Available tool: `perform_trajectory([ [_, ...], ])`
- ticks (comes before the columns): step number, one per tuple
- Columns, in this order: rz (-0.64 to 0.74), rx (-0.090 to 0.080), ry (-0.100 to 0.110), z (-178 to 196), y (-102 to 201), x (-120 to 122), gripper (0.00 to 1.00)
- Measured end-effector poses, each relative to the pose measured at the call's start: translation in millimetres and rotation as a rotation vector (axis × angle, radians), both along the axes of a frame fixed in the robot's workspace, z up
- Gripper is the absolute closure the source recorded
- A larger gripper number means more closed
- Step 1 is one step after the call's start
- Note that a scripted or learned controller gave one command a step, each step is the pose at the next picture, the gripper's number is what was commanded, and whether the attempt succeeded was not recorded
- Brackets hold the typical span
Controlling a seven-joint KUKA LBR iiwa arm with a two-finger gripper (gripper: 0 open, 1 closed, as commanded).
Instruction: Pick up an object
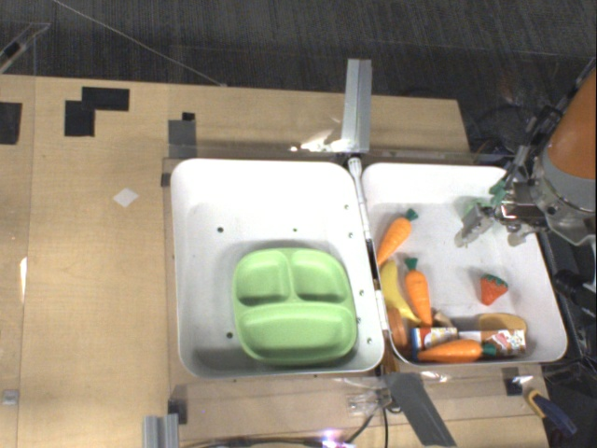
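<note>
My gripper (494,229) hangs over the upper right part of the right bin (438,187), fingers spread open with nothing between them. A toy strawberry (492,288) lies just below it on the bin floor. One carrot (395,234) leans against the bin's left wall. A second carrot (417,291) lies beside a banana (395,293). Along the front wall sit a third carrot (453,350), a small bottle with a printed label (480,341) and a tan bread piece (505,322).
The left bin (201,203) holds a green divided plate (294,304). A metal post (357,105) stands behind the wall between the two bins. The arm's orange band (574,129) fills the right edge above the gripper.
</note>
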State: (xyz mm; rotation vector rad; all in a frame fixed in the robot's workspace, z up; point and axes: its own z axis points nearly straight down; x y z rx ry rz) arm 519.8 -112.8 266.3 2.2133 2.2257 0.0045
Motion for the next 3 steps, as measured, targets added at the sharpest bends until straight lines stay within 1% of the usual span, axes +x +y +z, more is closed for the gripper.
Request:
perform_trajectory([
  [1,0.001,-0.001,-0.003,70,-14,40,0.0],
  [2,-0.023,0.0,0.002,-69,-31,1,0.0],
  [3,0.031,0.0,-0.001,-164,-8,-7,0.0],
])
